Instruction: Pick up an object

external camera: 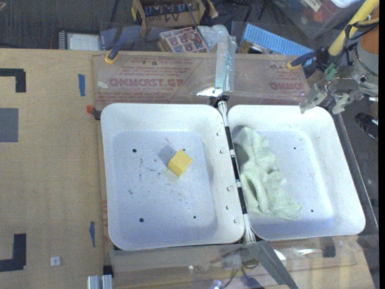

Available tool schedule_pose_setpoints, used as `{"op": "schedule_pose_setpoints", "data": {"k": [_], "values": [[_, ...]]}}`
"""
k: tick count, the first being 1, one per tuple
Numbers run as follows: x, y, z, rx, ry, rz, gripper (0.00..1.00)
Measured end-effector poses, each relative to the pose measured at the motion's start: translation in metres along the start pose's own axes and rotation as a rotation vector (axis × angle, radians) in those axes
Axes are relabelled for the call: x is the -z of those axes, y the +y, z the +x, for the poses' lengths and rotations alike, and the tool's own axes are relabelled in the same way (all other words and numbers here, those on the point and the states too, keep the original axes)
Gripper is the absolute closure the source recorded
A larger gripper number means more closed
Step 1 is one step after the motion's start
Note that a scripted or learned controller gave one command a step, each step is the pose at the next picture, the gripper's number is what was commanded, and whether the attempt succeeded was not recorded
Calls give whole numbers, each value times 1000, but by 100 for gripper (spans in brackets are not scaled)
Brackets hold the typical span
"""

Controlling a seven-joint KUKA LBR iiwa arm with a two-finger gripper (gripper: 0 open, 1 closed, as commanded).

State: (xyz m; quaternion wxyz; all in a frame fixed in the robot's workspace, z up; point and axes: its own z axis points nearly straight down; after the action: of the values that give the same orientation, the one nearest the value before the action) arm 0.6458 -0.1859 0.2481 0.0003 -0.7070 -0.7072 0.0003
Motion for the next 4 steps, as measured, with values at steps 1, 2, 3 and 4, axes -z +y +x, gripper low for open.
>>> {"op": "schedule_pose_setpoints", "data": {"k": [1, 2, 3, 4], "values": [[-152, -3, -9, 129, -2, -5, 0], [-69, 16, -13, 111, -2, -3, 0], [-155, -26, 59, 198, -1, -2, 0], [11, -58, 93, 419, -1, -3, 0]]}}
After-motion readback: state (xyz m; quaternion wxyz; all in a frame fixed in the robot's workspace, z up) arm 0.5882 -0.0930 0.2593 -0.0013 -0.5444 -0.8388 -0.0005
